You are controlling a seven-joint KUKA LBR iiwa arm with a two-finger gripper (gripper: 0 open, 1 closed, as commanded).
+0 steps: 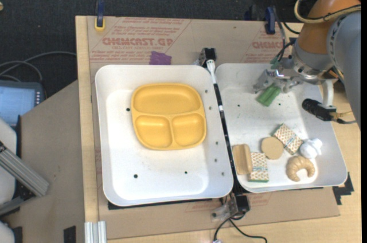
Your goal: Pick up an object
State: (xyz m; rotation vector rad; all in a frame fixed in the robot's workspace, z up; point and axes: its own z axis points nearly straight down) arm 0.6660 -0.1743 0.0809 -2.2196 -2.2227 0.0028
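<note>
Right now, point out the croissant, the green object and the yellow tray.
croissant [301, 168], camera view, middle of its curved body.
green object [267, 96], camera view, centre of its top.
yellow tray [168, 115], camera view, central divider.

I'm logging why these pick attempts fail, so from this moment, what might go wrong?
1. The gripper sits right at the green object, near the right bin's far edge; the object looks tilted, so a grasp may slip or nudge it away.
2. The other items, such as the croissant and round cookie, cluster tightly at the near side, so a later pick there could catch two things.
</note>
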